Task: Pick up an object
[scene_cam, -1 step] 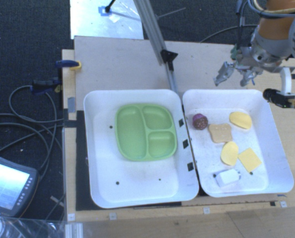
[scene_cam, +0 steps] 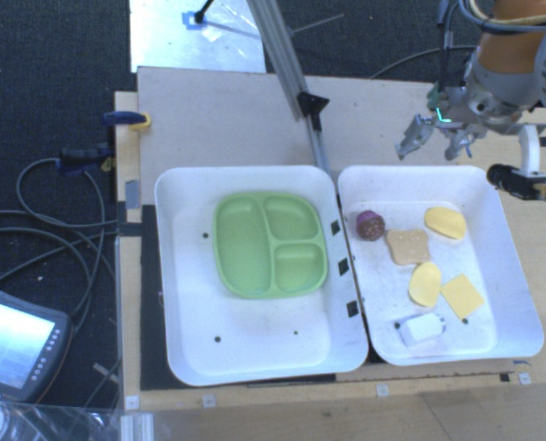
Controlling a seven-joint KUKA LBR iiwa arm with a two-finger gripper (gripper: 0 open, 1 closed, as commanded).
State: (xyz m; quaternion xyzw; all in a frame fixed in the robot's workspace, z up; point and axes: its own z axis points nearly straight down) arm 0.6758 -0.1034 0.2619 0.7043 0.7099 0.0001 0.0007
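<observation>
Two shallow white bins are carried side by side on the worktop [scene_cam: 218,118]. In the left bin [scene_cam: 176,338], a green divided plate [scene_cam: 271,244] with three compartments is set flat near the middle, slightly toward the far edge.

In the right bin [scene_cam: 512,274], six small pieces are spread out. A dark reddish round piece [scene_cam: 370,224] is seen near the bin's far left corner, close to the wall shared with the left bin. Just beside it, toward the right, a tan toast-like slice [scene_cam: 407,244] is laid flat. A yellow oval piece [scene_cam: 446,222] is found farther right, near the far wall. Below the toast, a second yellow oval piece [scene_cam: 425,284] is placed, and just beside that a yellow square slice [scene_cam: 461,295] is laid at an angle. A small white block [scene_cam: 422,327] is seen near the bin's front edge, apart from the rest.

The hand [scene_cam: 437,143] is held above the worktop just beyond the far edge of the right bin, well apart from every piece. Its two fingers [scene_cam: 413,141] are seen spread apart, and nothing is held between them. The grey arm with its orange band [scene_cam: 521,16] is seen reaching in from the far right corner.

A slanted metal pole [scene_cam: 282,49] is seen crossing the worktop's far edge, ending between the two bins.
</observation>
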